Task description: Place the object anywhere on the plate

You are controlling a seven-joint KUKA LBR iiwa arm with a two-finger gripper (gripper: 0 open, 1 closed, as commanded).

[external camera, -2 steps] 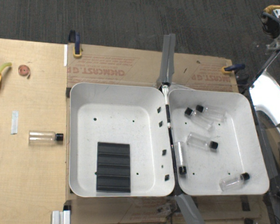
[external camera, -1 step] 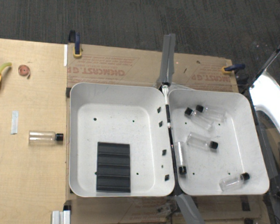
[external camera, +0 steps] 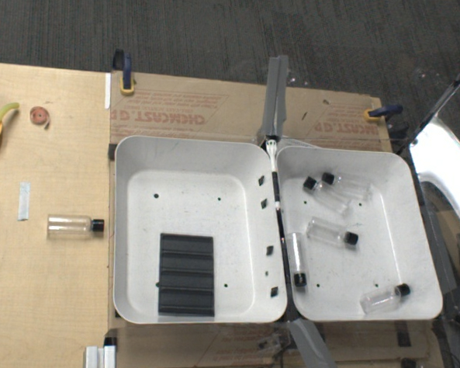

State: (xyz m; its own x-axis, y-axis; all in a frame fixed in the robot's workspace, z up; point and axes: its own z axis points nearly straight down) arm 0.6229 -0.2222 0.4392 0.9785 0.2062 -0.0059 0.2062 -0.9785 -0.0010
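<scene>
Four clear bottles (external camera: 332, 234) with black caps lie apart in the right bin (external camera: 414, 229); a dark ribbed plate (external camera: 185, 275) lies flat in the left bin (external camera: 138, 166); another bottle (external camera: 73, 225) lies on the desk (external camera: 37, 292).

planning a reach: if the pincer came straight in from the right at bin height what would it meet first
Likely the right bin's outer wall; above it, the capped vial nearest that side, though depth is unclear.

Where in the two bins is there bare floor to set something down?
Left bin: bare floor above and both sides of the black plate. Right bin: crowded with clear vials, only a small gap between the middle vial and the near-right one.
</scene>
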